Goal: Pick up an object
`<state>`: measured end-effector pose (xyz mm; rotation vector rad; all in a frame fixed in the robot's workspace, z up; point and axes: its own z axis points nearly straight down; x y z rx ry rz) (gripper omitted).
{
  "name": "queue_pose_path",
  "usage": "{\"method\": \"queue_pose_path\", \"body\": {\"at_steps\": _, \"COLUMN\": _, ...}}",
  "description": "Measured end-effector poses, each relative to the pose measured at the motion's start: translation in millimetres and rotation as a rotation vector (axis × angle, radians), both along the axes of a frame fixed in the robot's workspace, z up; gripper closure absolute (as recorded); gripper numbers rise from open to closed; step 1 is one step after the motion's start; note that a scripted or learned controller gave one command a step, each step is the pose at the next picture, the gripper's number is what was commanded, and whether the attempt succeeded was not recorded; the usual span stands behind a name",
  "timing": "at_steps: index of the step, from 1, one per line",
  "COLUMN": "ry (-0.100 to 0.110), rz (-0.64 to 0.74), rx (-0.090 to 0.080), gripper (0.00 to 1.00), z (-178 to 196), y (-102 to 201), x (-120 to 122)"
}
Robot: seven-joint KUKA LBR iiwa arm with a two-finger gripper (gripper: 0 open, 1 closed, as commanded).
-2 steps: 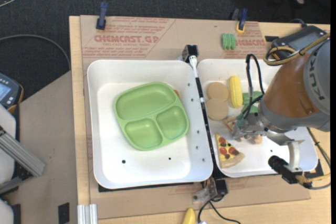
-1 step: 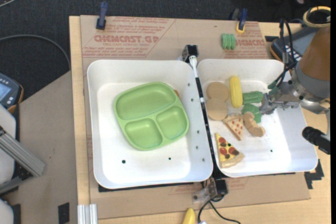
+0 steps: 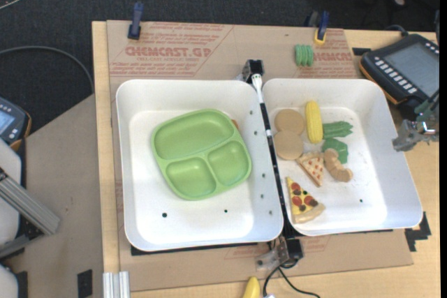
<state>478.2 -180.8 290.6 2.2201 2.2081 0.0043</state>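
A green divided plate (image 3: 202, 164) lies in the middle of the left bin (image 3: 133, 150). In the right bin (image 3: 377, 171), toy food is gathered toward the left wall: two tan cookies (image 3: 288, 134), a yellow corn cob (image 3: 313, 121), green beans (image 3: 336, 135), a brown piece (image 3: 336, 167) and two pizza slices (image 3: 304, 189) nearer the front edge. The gripper (image 3: 412, 132) sits just past the right bin's right rim, with nothing between its fingers; whether they are apart or together cannot be told

A small grey metal tool (image 3: 412, 137) with dark joints.
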Motion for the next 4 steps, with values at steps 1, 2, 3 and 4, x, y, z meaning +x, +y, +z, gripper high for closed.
{"method": "queue_pose_path", "body": {"at_steps": 1, "ry": 0.023, "rz": 0.009, "rx": 0.012, "gripper": 1.00, "z": -181, "y": 63, "x": -2}}
{"method": "queue_pose_path", "body": {"at_steps": 2, "ry": 0.001, "rz": 0.015, "rx": 0.007, "gripper": 1.00, "z": -93, "y": 149, "x": 16}}
{"method": "queue_pose_path", "body": {"at_steps": 3, "ry": 0.007, "rz": 0.009, "rx": 0.006, "gripper": 1.00, "z": -88, "y": 211, "x": 10}}
{"method": "queue_pose_path", "body": {"at_steps": 4, "ry": -0.003, "rz": 0.007, "rx": 0.006, "gripper": 1.00, "z": 45, "y": 199, "x": 2}}
